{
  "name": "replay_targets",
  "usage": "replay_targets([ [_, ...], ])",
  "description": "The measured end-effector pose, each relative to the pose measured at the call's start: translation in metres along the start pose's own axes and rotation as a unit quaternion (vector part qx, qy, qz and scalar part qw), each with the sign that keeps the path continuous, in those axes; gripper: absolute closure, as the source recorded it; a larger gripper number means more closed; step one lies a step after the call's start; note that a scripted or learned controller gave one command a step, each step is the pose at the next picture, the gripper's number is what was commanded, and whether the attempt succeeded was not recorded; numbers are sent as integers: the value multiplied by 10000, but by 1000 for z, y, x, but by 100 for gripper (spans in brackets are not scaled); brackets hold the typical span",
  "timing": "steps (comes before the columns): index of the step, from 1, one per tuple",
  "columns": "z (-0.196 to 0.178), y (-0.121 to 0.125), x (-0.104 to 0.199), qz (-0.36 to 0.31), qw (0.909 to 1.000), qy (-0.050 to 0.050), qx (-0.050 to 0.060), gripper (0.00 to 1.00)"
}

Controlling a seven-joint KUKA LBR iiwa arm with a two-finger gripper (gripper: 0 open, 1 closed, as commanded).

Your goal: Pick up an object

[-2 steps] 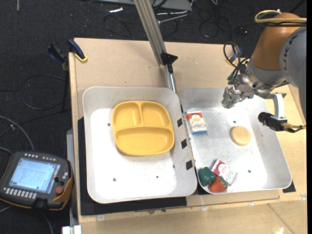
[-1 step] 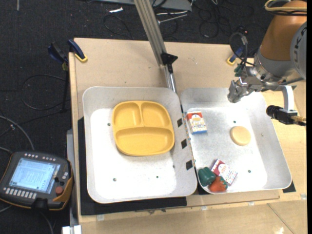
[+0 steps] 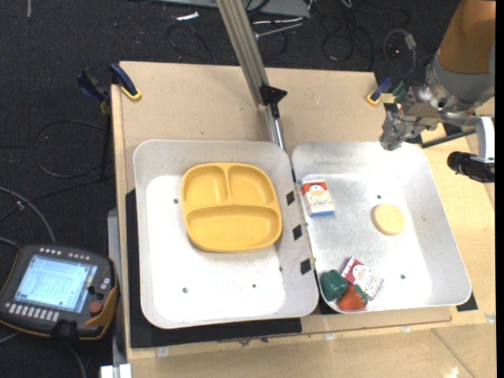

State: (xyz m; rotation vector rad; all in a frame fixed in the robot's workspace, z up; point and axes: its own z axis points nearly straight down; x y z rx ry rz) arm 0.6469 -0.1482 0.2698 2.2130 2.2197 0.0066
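We saw the worktop [image 3: 197,101] carrying two white bins side by side, the left bin [image 3: 157,211] and the right bin [image 3: 425,203] touching along their inner edges. In the left bin a yellow divided plate [image 3: 231,207] lay flat, sitting toward twelve o'clock of the bin's centre. In the right bin a small carton [image 3: 318,197], white, red and blue, lay near the ten o'clock corner, close to the edge shared with the left bin. A pale round disc [image 3: 388,219] rested near the middle of that bin, toward three o'clock of the carton and well apart from it. At the bin's seven o'clock corner a cluster lay together: a green piece [image 3: 331,283], a red piece [image 3: 353,298] touching it, and a small red and white packet [image 3: 364,279] just beside them at their two o'clock. The arm [image 3: 468,46], grey with an orange band, reached in from the three o'clock side, and its tool [image 3: 391,138] hung over the right bin's rim near one o'clock, far from all the objects in that bin. Nothing showed between its fingers, and we could not tell whether they were spread or pressed together, since they appeared small and dark against the rim. A metal pole [image 3: 244,42] slanted across the worktop from twelve o'clock down toward the gap between the bins. On the floor at eight o'clock a pendant [image 3: 59,286] with a lit screen lay beside the worktop.
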Motion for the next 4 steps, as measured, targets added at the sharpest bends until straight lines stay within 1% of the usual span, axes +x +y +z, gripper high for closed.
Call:
replay_targets([
  [1, 15, -4, 58, -23, 10000, 20, 51, 100],
  [2, 10, -4, 111, -26, 10000, 21, 41, 100],
  [3, 11, -4, 173, -31, 10000, 22, 41, 100],
  [4, 11, -16, 226, -27, 10000, 17, 51, 100],
])
